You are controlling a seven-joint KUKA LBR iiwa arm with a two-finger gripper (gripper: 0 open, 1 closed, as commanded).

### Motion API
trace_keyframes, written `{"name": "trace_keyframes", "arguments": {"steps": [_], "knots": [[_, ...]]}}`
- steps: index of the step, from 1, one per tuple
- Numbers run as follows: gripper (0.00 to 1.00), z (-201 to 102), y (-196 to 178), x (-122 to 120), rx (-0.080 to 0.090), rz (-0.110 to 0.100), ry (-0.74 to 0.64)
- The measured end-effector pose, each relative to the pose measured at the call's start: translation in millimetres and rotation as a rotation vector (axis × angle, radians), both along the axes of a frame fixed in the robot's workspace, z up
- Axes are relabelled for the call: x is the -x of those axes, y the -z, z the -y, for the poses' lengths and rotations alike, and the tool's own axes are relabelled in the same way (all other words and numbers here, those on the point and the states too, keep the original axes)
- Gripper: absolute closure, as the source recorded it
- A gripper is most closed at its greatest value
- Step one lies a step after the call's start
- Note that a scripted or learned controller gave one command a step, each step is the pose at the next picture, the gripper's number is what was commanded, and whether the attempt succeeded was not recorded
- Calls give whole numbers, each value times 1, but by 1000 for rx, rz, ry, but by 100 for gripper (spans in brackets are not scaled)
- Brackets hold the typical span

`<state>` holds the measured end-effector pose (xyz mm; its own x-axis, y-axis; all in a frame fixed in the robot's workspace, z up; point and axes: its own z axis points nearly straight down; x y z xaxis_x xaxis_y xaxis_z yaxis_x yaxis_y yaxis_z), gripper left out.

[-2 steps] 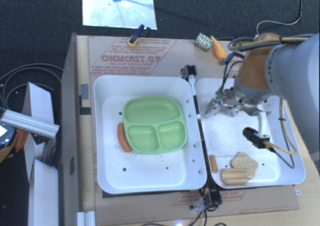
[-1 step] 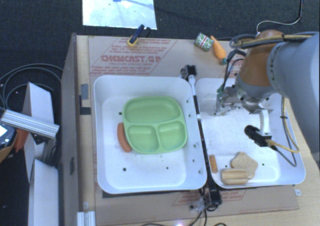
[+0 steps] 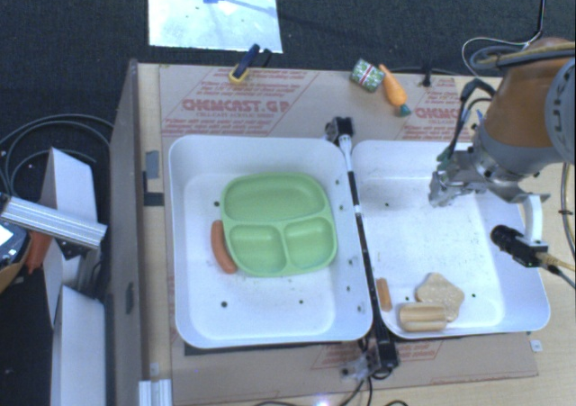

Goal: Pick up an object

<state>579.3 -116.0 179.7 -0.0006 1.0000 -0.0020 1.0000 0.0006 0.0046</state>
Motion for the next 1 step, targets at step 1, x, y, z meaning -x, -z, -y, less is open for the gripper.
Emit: {"name": "trace_keyframes", "arguments": {"steps": [1], "knots": [[0, -1, 1, 0, -1, -2, -1]]}}
